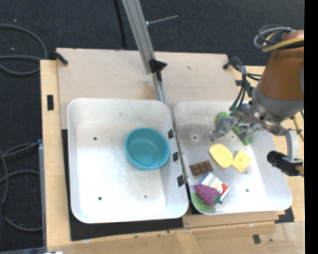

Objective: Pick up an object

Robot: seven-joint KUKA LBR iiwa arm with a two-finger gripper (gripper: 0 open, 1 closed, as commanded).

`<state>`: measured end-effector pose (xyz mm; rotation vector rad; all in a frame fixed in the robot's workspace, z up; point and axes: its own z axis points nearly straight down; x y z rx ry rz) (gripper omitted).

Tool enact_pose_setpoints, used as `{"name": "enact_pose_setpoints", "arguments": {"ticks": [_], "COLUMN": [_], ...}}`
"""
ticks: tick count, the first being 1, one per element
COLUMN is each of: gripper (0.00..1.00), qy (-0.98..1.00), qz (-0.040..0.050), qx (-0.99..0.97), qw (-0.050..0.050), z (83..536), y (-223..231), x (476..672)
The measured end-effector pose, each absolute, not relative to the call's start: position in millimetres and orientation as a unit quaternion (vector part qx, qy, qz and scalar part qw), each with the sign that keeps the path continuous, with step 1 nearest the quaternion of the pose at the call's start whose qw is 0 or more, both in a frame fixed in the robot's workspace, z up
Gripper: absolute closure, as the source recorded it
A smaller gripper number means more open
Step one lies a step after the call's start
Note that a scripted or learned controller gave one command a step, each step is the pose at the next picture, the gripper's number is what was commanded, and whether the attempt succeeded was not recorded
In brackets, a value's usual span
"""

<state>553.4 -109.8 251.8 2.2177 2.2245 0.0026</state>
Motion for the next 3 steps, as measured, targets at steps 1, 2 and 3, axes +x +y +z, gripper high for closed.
{"name": "enact_pose_setpoints", "arguments": {"ticks": [1,2,3], "gripper": [0.0,0.0,0.0], "qy": [0.708,0.706,0.707], "qz": [0.001,-0.002,-0.0025], "qx": [0.707,0.708,0.708], "qw": [0.0,-0.001,-0.001], "z": [252,207,149], "y": [-110,-104,-99], "x": [553.4,553.6,546.5]}}
